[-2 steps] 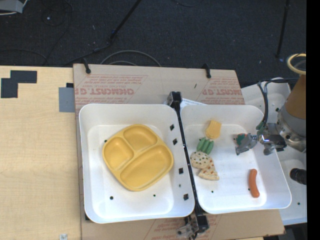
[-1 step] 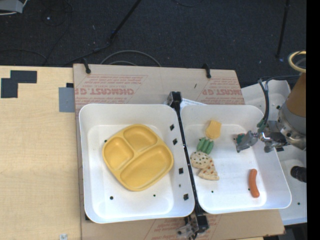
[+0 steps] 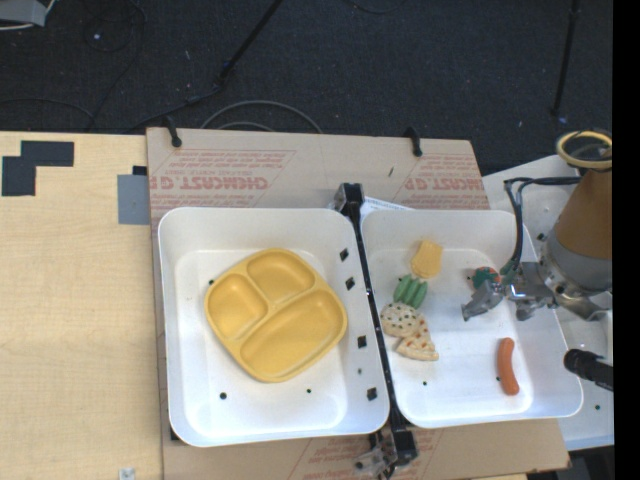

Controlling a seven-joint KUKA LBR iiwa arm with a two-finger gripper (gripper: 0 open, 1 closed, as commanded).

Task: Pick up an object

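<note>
Trouble looms if the grey two-finger gripper [image 3: 482, 296], whose jaw state I cannot tell, descends into bare floor of the right white bin [image 3: 455, 393], since the orange-red sausage-shaped toy [image 3: 508, 366] lies nearer and right.

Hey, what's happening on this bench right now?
A grey robot arm reaches in from the right, its tool low over the right bin. That bin holds toy food: a yellow piece, a green piece, two pizza slices and a sausage. Nothing is visibly grasped. The left bin holds a yellow divided plate.
</note>
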